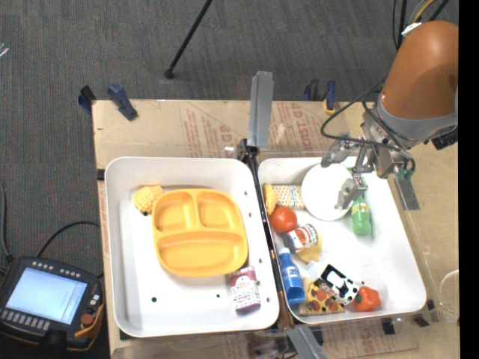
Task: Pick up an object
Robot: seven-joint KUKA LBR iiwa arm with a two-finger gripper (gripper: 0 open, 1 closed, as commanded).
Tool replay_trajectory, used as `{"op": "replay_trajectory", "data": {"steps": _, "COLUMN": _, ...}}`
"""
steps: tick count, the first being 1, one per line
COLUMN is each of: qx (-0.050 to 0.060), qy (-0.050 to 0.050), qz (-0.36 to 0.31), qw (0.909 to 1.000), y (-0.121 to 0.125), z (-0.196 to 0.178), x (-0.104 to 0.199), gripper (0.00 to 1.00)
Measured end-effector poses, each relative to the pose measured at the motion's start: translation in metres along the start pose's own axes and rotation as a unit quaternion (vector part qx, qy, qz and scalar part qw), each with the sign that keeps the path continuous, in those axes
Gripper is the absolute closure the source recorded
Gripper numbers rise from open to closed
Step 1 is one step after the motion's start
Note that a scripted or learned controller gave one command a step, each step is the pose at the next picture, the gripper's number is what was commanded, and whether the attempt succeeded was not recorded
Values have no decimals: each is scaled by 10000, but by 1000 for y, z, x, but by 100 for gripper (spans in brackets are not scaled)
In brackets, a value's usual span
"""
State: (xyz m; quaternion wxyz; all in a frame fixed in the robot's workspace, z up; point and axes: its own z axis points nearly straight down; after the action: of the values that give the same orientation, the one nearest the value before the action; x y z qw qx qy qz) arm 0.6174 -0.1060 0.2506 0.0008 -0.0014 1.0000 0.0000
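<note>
My gripper [352, 189] hangs over the back of the right bin [400, 253], above the right rim of a white round plate [323, 194]. A green bottle [362, 218] lies just right of and below the gripper, its top close to the gripper's tip. I cannot see whether they touch. Further objects in this bin are a red tomato [283, 219], a red-labelled can [304, 237], a blue bottle [291, 276], a black-and-white patterned item [338, 281] and an orange-red pepper [367, 298].
The left bin [123, 275] holds a yellow divided tray [200, 231], a yellow corn cob [147, 197] at its back left and a small pink-red carton [245, 290] in front. A grey post [260, 114] stands behind the ridge between the bins. Clamps sit on the bench's back edge.
</note>
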Motion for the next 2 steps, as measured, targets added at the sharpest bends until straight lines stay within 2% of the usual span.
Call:
{"op": "replay_trajectory", "data": {"steps": 1, "qx": -9, "qy": 25, "qz": -1225, "qw": 9925, "y": -50, "z": 163, "x": 13, "gripper": 0}}
{"op": "replay_trajectory", "data": {"steps": 2, "qx": -12, "qy": -4, "qz": -2256, "qw": 9742, "y": 19, "z": 156, "x": 63, "gripper": 0}}
